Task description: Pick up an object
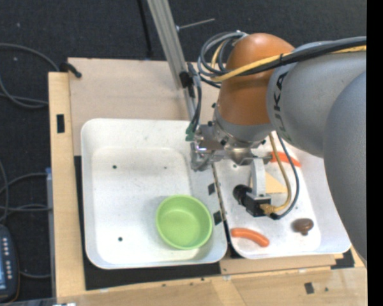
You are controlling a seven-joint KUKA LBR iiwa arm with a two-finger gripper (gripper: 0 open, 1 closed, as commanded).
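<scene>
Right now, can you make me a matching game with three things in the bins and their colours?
Things:
1. bowl
2. long thing at the front of the right-hand bin
3. small round lump beside it

Colours:
a. brown
b. green
c. orange

Pairs: 1-b, 2-c, 3-a

Arm (325,101): grey, reaching in from the right, bent steeply downward. Orange band (252,81): uppermost, above wrist. Gripper (203,156): low, pointing down.
</scene>
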